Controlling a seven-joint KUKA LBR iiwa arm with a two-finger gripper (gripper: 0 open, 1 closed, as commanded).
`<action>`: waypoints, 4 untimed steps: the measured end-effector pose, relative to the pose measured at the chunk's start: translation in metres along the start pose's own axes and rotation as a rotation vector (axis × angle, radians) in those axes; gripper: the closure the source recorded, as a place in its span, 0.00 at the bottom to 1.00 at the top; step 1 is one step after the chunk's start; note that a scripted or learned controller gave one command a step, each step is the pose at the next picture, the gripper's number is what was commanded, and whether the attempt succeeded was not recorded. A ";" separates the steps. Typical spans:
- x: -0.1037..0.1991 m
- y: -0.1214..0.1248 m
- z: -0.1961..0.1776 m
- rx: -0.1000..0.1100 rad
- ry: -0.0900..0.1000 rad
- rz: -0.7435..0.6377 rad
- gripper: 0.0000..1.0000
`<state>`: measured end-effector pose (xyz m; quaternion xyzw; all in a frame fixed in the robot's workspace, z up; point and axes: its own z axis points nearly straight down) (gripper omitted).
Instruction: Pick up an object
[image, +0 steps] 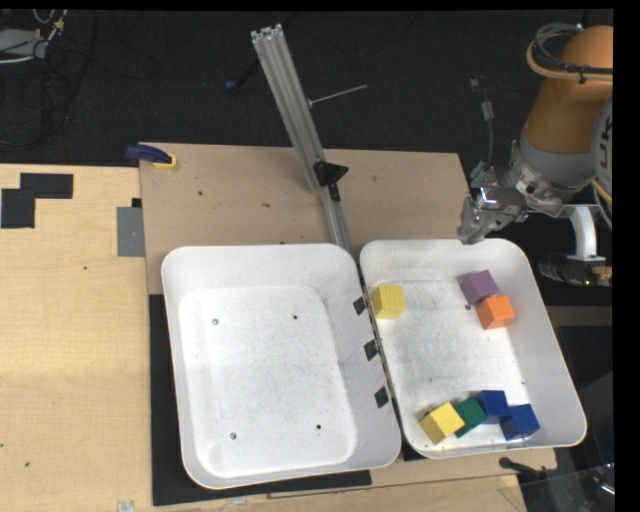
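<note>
Two shallow white bins sit side by side on a brown bench (250, 195), seen from above at a slant. The left bin (190, 300) has only a bare, speckled floor. The right bin (540, 300) holds seven small blocks. A yellow block (389, 301) lies against the bin's left wall, near its far end. A purple block (478, 286) and an orange block (495, 311) sit touching each other near the far right corner, the orange one just nearer the camera. Along the near edge a cluster lies tight together: a second yellow block (441, 421) at its left, a green block (470, 413) beside it, then a blue block (493, 404) and another blue block (518, 421) toward the near right corner. The gripper (474, 225) hangs at the far rim of the right bin, above its far right corner, clear of every block; nothing is between its fingers, and it is too small and dark to tell how they stand. The arm (565, 110), with its orange band, rises behind it toward the bench's right edge. A grey metal rail (297, 120) slants across the bench's far side, ending between the two bins.
</note>
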<state>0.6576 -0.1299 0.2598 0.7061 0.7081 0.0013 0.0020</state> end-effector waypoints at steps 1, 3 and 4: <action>0.057 -0.017 0.003 0.008 0.004 -0.001 1.00; 0.150 -0.031 0.011 0.009 0.003 0.000 1.00; 0.202 -0.050 0.016 0.011 0.002 -0.002 1.00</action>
